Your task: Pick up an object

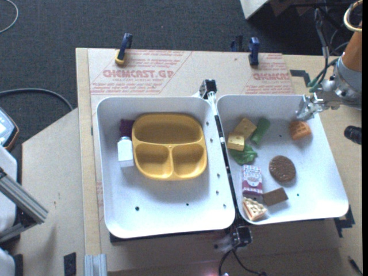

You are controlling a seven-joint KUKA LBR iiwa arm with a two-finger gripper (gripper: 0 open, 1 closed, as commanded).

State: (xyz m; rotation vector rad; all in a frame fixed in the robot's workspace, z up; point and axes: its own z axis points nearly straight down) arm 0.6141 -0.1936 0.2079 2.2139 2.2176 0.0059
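My gripper (pixel 303 109) hangs over the far right corner of the right bin (pixel 330 171), just above the bin's back wall. A small orange round piece (pixel 300 130) lies directly below it, apart from it. In the same bin lie two tan blocks (pixel 244 127), a green leafy piece (pixel 248 153), a round brown cookie (pixel 282 168), a pink and white packet (pixel 252 179), a brown square (pixel 275 196) and a pale wedge (pixel 254 210). Nothing is seen in the gripper.
The left bin (pixel 115 200) bears a yellow divided tray (pixel 169 145), with a small white bottle (pixel 125 152) and a purple piece (pixel 126 125) at its left side. Blue clamps (pixel 253 49) stand at the board's back edge. Cables trail near the arm at the right.
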